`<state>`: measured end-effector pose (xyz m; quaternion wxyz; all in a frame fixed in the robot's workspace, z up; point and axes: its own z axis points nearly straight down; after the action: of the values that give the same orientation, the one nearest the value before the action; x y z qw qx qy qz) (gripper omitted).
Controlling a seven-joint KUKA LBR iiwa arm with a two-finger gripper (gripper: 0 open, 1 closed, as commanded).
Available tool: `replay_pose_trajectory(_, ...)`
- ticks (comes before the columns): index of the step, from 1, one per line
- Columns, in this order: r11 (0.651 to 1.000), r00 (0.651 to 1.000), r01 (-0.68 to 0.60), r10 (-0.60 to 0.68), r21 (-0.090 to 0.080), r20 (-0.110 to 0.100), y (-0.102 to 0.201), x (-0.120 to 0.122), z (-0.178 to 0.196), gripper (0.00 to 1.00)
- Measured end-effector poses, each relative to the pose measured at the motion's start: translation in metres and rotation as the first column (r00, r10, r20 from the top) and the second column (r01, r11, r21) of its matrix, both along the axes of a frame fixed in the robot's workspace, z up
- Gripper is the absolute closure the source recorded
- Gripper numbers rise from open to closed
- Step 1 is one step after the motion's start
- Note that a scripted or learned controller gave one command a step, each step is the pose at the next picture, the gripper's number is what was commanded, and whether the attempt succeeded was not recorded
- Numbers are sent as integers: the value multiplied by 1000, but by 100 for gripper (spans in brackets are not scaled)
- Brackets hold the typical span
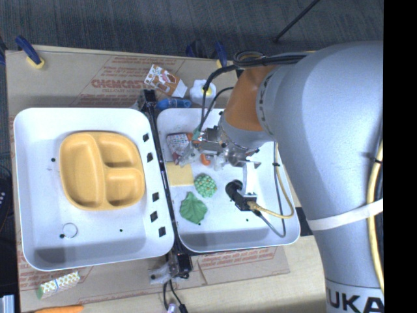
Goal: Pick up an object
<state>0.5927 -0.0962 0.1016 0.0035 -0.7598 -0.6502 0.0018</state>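
wrist (251, 106) hides much of right bin (273, 230).

tray (101, 169) in left bin (32, 240) — leaf (193, 208) in right bin (215, 241)

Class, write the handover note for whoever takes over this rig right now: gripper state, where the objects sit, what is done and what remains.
Gripper: low in the right bin, near its upper left; whether it grips anything cannot be told.
Right bin: a green patterned ball, a green leaf-shaped piece just below it, a yellow flat piece by the left wall, a small clear packet beside the gripper.
Left bin: a yellow divided tray and a small clear ring.
Done: the arm is down among the objects.
Left: no object is visibly lifted; a grasp and a lift remain.
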Motion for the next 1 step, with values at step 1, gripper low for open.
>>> replay_pose_trajectory(1, 946, 946, -325, 325, -2, 6, -10, 18, -9, 0)
